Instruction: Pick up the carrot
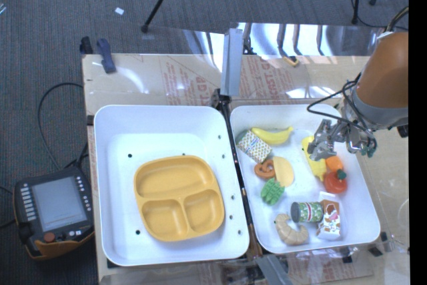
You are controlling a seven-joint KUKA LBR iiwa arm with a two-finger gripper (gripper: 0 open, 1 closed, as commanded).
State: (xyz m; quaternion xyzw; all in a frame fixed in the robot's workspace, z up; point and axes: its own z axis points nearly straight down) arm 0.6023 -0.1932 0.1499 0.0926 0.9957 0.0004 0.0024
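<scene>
Claw point(325, 143) low over right bin point(371, 210), just beside carrot point(333, 162).

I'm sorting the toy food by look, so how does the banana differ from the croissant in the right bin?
The banana is bright yellow; the croissant is pale tan. The banana lies near the far side of the right bin, beside a checkered packet; the croissant lies at the near edge, beside a green-labelled can. The banana looks smooth, the croissant ridged. Both are curved and lie flat, apart from the gripper.
</scene>
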